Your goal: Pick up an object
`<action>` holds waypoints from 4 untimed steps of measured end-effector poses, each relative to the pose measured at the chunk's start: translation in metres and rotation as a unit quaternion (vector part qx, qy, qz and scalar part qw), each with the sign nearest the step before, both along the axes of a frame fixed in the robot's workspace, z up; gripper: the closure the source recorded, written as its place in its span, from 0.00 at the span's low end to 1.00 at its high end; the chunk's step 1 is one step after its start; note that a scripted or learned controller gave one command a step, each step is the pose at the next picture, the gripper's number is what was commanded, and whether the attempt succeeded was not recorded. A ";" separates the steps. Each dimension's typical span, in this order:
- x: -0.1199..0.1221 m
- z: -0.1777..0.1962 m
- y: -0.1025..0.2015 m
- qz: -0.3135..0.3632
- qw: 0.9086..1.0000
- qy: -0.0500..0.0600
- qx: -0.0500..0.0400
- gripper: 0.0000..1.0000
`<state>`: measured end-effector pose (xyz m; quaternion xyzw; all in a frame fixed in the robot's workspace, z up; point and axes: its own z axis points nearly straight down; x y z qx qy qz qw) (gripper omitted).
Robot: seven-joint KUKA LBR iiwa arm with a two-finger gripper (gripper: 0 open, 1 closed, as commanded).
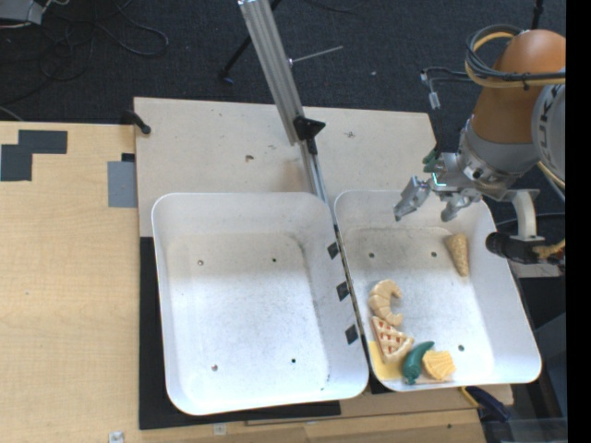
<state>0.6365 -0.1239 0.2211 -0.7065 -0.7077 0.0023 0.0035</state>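
Your pincer [428, 206] hangs over the far edge of the right bin, its two fingers spread apart with nothing between them; read it as wide and unloaded.

Scan from the left. You see a pale wooden surface [65, 275] with dark grey patches, then the left bin [175, 220], whose floor shows only small dark specks. Between the two bins an aluminium bar [277, 72] slants up and away, with small black clips along the shared rim.

Next comes the right bin [517, 340], which holds all the candidate objects. Near its front left corner you find a pale croissant-shaped piece [386, 299], and touching it on the near side a waffle-patterned wedge [391, 339]. Just beside that lie a green piece [413, 361] and a yellow ridged piece [439, 365], touching each other at the front rim. A tan cone [458, 253] lies apart toward the right wall, near the fingers but below them.

The arm [517, 90] enters from the right, orange band uppermost.
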 end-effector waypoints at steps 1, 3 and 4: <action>0.001 0.003 0.000 0.001 1.000 -0.002 -0.001 0.00; 0.001 -0.109 -0.004 -0.001 1.000 0.000 -0.001 0.00; 0.001 -0.130 -0.003 -0.002 1.000 -0.003 -0.001 0.00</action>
